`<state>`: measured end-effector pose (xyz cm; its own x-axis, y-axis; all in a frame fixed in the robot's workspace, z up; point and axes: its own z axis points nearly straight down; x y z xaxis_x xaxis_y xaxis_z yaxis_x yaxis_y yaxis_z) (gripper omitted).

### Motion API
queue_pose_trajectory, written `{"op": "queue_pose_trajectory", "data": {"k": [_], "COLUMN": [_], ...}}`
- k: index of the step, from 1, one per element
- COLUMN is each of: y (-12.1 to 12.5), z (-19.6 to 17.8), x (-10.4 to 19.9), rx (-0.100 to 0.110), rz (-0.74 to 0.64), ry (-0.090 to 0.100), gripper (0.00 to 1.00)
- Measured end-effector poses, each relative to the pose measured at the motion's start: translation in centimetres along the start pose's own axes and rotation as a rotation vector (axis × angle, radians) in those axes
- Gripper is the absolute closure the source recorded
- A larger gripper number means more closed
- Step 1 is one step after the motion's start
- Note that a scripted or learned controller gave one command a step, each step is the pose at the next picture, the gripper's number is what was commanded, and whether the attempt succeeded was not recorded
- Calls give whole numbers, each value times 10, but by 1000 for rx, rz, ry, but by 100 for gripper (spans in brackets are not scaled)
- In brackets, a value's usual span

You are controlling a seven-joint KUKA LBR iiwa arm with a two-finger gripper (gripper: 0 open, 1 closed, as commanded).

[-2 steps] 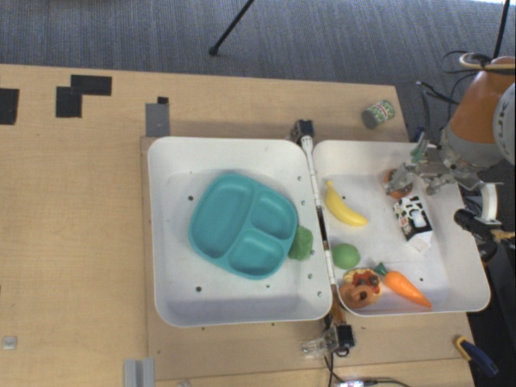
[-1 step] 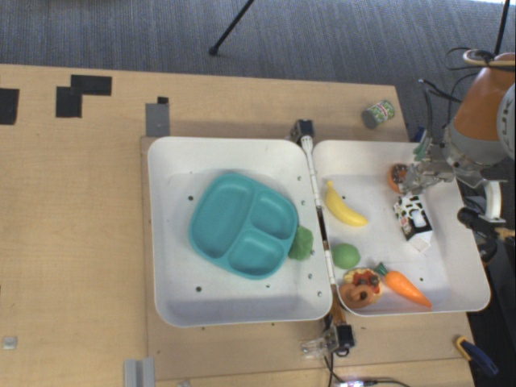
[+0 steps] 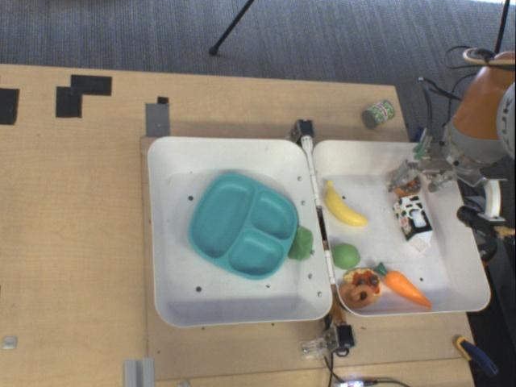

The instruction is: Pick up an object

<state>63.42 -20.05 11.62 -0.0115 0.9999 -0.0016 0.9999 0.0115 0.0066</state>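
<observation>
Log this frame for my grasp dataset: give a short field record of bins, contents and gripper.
left bin: teal divided plate, green item at its right edge
right bin: banana, green ball, carrot, pastry, black-and-white carton
gripper: above the carton's top end
bench: small can outside the bins

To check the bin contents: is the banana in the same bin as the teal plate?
No, the banana lies in the right bin; the plate is in the left bin.
</observation>
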Motion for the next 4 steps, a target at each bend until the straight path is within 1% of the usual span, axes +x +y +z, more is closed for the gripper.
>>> {"op": "queue_pose_trajectory", "data": {"k": [1, 2, 3, 4], "y": [-17, -15, -15, 35], "z": [30, 18, 19, 30], "x": [15, 15, 15, -2], "rx": [2, -2, -2, 12], "rz": [7, 5, 5, 5], "ry": [0, 0, 0, 9], "gripper": [0, 100, 0, 0]}}
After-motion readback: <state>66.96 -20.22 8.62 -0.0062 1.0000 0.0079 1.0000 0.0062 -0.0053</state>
